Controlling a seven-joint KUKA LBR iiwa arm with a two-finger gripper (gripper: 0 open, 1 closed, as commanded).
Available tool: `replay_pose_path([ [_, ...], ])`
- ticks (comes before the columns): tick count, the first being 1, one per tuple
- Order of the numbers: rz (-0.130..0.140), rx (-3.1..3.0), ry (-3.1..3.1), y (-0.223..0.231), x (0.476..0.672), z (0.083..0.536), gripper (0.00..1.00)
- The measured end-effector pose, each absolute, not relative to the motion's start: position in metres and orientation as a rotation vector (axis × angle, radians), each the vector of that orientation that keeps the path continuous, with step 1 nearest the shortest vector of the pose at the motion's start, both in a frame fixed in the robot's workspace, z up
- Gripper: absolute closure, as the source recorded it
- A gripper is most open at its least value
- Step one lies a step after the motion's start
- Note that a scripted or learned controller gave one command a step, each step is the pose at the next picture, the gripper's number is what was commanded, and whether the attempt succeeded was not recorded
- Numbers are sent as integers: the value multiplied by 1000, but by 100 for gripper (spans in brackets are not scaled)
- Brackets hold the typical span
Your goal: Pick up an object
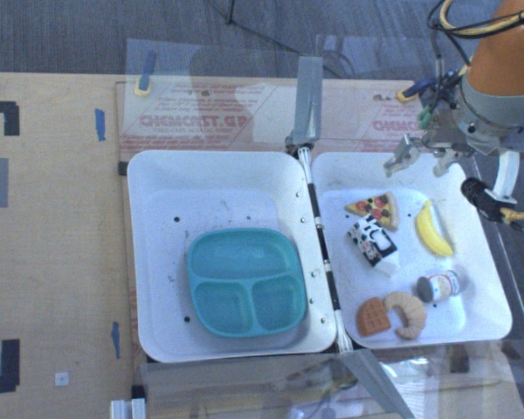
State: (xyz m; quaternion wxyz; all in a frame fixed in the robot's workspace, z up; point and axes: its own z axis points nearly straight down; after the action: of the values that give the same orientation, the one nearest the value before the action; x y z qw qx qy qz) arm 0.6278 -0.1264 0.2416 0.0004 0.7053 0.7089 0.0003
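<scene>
The right bin (489, 314) holds several toy foods. A pizza slice (372, 206) lies near its back left, with a black-and-white carton (373, 241) just in front of it. A yellow banana (433, 230) lies to the right, a small can (438, 286) lies on its side, and a croissant (410, 313) and a brown waffle (374, 318) sit at the front. My gripper (421, 162) hangs above the bin's back edge, open, with nothing between its fingers. It is behind the pizza slice and the banana.
The left bin (157, 199) holds a teal divided plate (244, 279). A metal divider (308, 112) runs between the bins at the back. Cables and the orange-banded arm (498, 51) crowd the top right corner.
</scene>
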Motion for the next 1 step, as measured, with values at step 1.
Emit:
replay_pose_path([
  [1,1,2189,2252,-164,630,116,0],
])
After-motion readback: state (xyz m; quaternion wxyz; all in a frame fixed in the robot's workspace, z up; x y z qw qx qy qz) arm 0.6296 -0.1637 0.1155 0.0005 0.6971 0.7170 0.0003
